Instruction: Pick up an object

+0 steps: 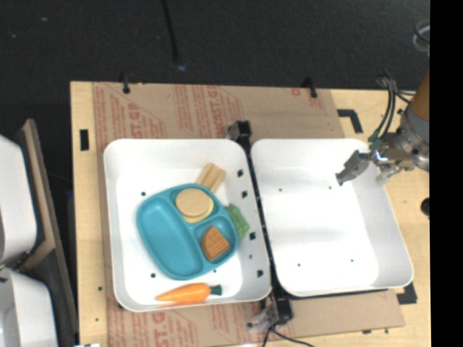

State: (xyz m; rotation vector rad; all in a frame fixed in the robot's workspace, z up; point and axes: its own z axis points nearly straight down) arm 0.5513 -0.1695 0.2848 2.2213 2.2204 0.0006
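Beside blue tray (170,241), orange carrot (187,293)

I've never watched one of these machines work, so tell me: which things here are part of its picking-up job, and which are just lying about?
Part of the job:
- grey two-finger gripper, over the right white bin
- orange plastic toy carrot
- blue plastic divided tray
- round tan biscuit
- brown waffle piece
- tan wooden block
- green piece

Just lying about:
- left white bin
- cardboard sheet
- black cable
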